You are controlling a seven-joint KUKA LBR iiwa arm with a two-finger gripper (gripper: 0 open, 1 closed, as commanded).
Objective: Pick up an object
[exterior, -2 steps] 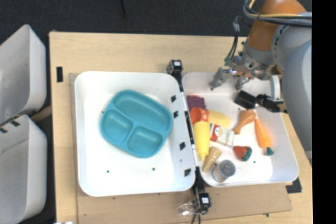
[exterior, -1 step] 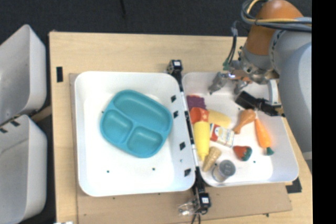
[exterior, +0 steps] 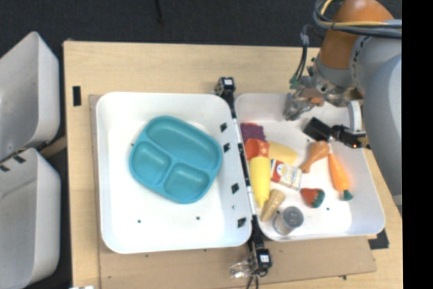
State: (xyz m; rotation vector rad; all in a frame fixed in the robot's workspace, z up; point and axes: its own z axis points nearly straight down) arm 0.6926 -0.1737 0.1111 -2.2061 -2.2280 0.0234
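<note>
While hovering over the right bin's (exterior: 365, 216) far corner, gripper (exterior: 295, 109) seen with nothing visibly held, opening impossible to tell; toy carrot (exterior: 339, 173), corn cob (exterior: 259, 178) and the rest left unpicked.

Arm (exterior: 352, 37) in from 3 o'clock, orange band up top, wrist angled down toward 8 o'clock; gripper (exterior: 295, 109) hanging low.
</note>
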